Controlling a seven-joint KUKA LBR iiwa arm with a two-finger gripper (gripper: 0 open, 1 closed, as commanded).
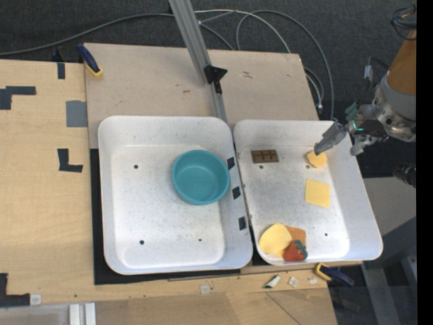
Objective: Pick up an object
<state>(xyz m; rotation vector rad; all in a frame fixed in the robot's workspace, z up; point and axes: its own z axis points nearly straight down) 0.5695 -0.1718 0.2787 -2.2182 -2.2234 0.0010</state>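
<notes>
Pale plywood worktop (40, 202) carries two shallow white bins side by side on a dark mat, seen from above at a slant. Nearest the camera, at the front of the right bin (362, 212), a round yellow piece (273, 239) lies touching an orange piece (296, 235) and a small red piece (294, 252). Just behind them, apart, rests a flat yellow square (317, 193). In the left bin (115, 181), a teal bowl (199, 176) sits upright near the middle. Further back in the right bin, a brown chocolate bar (264, 156) lies flat, and well to its right a small yellow wedge (316, 159) sits close to the far wall. The grey arm reaches in from the right, its tool (327, 145) angled down and touching or just above that wedge; whether its fingers are spread or closed cannot be told from this view. The wedge appears to be the target, still resting on the bin floor. A good pick would likely mean centring the fingers either side of the wedge, descending fully before closing, and keeping off the nearby bin wall, since a small, slanted piece could easily skid away. Behind the bins, a grey metal post (193, 32) and looping cables (284, 26) cross the dark floor.
</notes>
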